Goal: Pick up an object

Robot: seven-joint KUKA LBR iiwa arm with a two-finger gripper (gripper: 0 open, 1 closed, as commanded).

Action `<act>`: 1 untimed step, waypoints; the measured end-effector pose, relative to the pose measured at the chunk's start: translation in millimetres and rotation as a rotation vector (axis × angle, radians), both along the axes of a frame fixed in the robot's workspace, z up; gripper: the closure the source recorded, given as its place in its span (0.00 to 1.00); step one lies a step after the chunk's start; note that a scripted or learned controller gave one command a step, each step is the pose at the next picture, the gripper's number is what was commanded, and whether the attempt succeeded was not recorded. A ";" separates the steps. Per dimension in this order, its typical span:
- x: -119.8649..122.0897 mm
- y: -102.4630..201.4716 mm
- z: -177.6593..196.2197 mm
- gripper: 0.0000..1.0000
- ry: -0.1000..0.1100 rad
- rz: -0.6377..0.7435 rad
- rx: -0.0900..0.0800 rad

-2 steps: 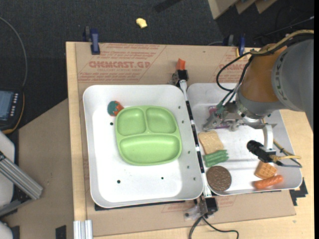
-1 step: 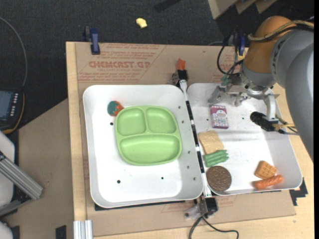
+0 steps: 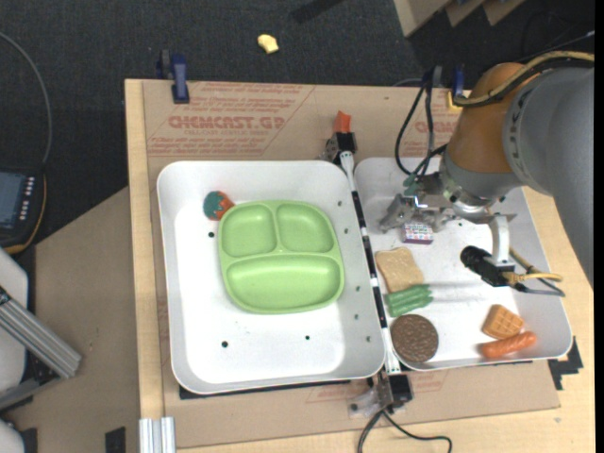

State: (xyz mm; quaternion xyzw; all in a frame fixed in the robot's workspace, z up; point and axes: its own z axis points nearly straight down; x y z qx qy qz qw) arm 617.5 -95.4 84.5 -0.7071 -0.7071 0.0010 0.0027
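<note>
Small box (image 3: 417, 231): right bin (image 3: 547, 253), just under the gripper (image 3: 415, 217) (grip state: cannot tell).
Other right-bin items, one each: cracker (image 3: 399, 269), green piece (image 3: 409, 299), brown disc (image 3: 414, 337), waffle (image 3: 502, 323), carrot (image 3: 507, 346).
Left bin (image 3: 189, 253): one green tray (image 3: 280, 255).

From my seat the arm (image 3: 528, 111) runs off the right edge, so I get just the wrist end. It covers the upper part of the right bin (image 3: 557, 333) — I can't see what lies under it. The gripper (image 3: 420, 217) is a tangle of metal below the wrist, its fingertips too small to make out. The little item at its tip, a purple-and-white thing (image 3: 416, 233), is too blurred to name. A grey device (image 3: 19, 206) is cut by the left edge.
</note>
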 end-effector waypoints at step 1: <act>2.7 -1.8 10.6 1.00 -0.007 -0.001 -0.003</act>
